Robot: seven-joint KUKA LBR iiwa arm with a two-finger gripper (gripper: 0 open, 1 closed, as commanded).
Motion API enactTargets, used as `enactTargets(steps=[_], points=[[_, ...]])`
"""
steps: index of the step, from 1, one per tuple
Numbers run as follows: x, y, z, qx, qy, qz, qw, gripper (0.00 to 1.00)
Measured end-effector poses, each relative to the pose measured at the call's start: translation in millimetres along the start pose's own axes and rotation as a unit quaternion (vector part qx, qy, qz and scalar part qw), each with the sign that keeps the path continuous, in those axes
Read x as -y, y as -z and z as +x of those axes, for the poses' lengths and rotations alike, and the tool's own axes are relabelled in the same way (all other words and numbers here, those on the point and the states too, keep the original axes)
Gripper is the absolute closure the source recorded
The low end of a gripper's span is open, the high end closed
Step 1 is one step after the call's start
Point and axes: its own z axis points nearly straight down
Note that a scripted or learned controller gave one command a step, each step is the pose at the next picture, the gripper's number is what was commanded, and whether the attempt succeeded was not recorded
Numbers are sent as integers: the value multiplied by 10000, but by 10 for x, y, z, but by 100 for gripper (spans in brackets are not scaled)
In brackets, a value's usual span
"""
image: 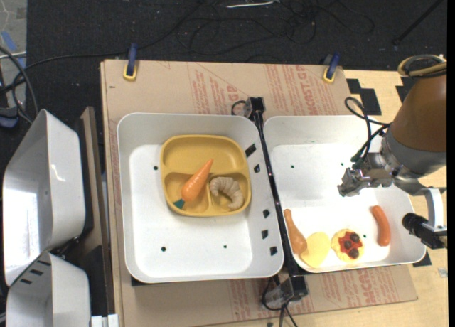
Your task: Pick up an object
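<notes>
A: Over the right bin [313,141], near its right wall, hangs the gripper [353,180], dark and small at the end of the grey arm [419,130]. Whether it is apart or together, I cannot tell; nothing shows between its tips.

B: What lies nearest to it?

A: Below it, along the bin's front edge, four toy foods in a loose row. One red sausage [382,224] near the right wall, one small round pizza [348,244] with red topping, one pale yellow disc [318,248] touching the pizza's left side, and one orange drumstick-shaped piece [294,231] against the left wall. All sit apart from the gripper.

B: And the other bin?

A: The left bin [142,197] holds one yellow divided plate [178,151]. One toy carrot [197,180] lies tilted across its divider, and one pale curled shrimp [227,190] rests in the right-hand lower compartment, just beside the carrot.

B: Any writing?

A: Red print runs across the brown cardboard sheet [298,84] under the bins, seen turned and reversed; I can't read the words surely.

B: Anything else about?

A: Two yellow clamps, one [130,70] at the sheet's far left, one [330,71] farther right. Black clips join the bins at the seam. Cables [234,27] trail over the dark floor behind, and two white bins [39,176] stand off to the left of the worktop.
</notes>
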Motion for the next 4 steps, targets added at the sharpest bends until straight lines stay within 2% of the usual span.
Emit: enactTargets(steps=[1,3,4], points=[[46,583,-64,4,2,-7,10000,100],[7,659,1034,-10,37,6,10000,100],[-76,503,1579,-4,18,23,10000,100]])
